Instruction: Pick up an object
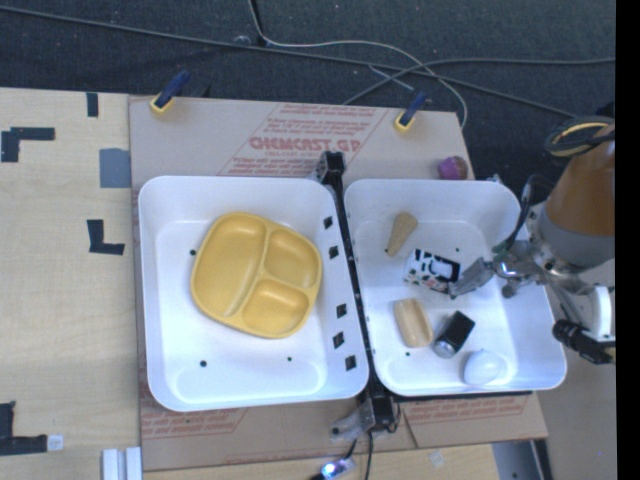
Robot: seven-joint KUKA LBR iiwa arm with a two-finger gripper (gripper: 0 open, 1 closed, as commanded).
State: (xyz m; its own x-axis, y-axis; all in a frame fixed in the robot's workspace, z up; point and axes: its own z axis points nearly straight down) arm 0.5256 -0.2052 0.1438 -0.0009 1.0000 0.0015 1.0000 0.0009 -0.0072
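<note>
Reaching arm: grey with an orange band, it enters from the right above the right shallow white plastic bin [500, 200].
Jaws [468, 283]: at the edge of a small white card with black printing [431, 269]; whether they are spread or pressed together cannot be told.
Right bin contents: a tan cone-shaped piece [400, 232] near the top, a tan bread-like block [411, 322] lower down, a black cylinder [454, 333] just beside it, and a white rounded lump [485, 367] at the bottom.
Left white bin [160, 268]: a yellow sectioned plastic plate [257, 274] lies flat inside.
Table [60, 298]: light wood, carrying a brown cardboard sheet [300, 138] under both bins.
</note>
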